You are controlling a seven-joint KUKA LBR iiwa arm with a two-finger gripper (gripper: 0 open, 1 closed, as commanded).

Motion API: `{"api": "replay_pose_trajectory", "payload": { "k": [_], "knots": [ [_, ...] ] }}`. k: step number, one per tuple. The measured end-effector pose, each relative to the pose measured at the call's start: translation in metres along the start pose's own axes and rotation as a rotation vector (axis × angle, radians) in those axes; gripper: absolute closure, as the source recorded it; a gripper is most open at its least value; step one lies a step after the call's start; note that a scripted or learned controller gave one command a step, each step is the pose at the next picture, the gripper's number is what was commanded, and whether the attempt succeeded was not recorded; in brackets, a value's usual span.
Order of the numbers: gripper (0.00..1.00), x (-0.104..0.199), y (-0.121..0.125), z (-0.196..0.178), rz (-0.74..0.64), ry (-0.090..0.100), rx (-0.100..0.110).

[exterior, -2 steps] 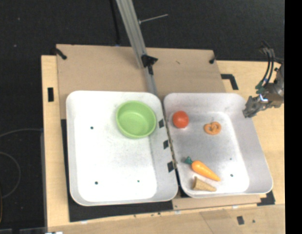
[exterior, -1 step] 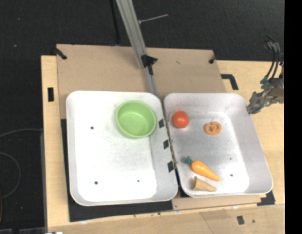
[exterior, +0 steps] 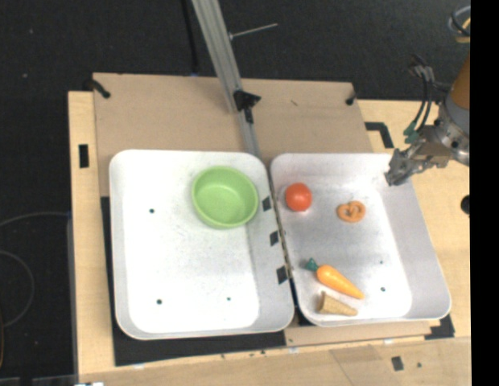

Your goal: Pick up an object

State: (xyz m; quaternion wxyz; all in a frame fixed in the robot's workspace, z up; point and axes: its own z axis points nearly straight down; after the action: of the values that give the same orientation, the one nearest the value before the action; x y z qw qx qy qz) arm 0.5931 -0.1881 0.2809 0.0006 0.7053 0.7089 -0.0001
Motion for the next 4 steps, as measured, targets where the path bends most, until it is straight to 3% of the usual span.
{"api": "replay_pose_trajectory", "payload": {
  "k": [4],
  "knots": [
    [1.0,0.187,0.041,0.033,-0.001,0.001,-0.001]
  ]
}}
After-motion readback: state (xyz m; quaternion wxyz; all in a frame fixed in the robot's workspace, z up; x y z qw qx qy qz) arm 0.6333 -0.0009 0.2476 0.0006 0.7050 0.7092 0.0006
